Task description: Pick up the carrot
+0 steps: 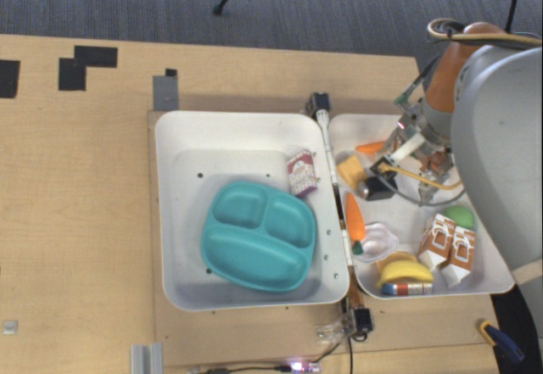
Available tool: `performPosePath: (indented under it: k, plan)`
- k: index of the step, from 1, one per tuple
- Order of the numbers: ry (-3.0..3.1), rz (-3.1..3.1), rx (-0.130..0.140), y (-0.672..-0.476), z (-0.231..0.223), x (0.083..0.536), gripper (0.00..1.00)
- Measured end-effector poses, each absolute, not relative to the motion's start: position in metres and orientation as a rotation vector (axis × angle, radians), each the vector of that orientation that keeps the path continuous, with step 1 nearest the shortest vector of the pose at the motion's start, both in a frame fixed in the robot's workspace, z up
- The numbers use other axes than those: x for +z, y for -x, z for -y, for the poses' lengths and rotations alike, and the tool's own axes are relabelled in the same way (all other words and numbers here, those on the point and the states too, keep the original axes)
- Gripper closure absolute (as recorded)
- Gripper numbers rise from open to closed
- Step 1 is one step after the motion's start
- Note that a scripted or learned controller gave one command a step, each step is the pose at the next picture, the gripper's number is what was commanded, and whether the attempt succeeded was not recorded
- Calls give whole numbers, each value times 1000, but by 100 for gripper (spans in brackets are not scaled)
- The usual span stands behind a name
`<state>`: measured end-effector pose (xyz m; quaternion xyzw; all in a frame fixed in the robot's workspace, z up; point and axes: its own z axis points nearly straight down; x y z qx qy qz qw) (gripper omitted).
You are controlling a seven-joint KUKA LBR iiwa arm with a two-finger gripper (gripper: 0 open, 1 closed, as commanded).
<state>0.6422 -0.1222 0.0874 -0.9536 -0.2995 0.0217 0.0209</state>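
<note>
The carrot (354, 218) is a slim orange piece with a green tip. It lies lengthwise along the left wall of the right bin (488, 283). My gripper (429, 164) hangs over the upper middle of that bin, up and to the right of the carrot and well apart from it. The grey arm and its orange band (441, 80) cover the bin's right side. Nothing shows between the gripper and the carrot except a clear plastic cup (378, 238) just right of the carrot's lower end.
The right bin also holds a yellow block (350, 169), a small orange piece (370, 147), a banana (403, 267), two brown-and-white cartons (448, 245) and a green item (461, 215). In the left bin (182, 143) lie a teal divided plate (259, 235) and a small red packet (301, 173).
</note>
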Motion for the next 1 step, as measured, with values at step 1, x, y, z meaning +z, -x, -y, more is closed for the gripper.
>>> performPosePath:
  k: [1]
  plan:
    - [3025, 816, 50, -642, 92, 85, 0]
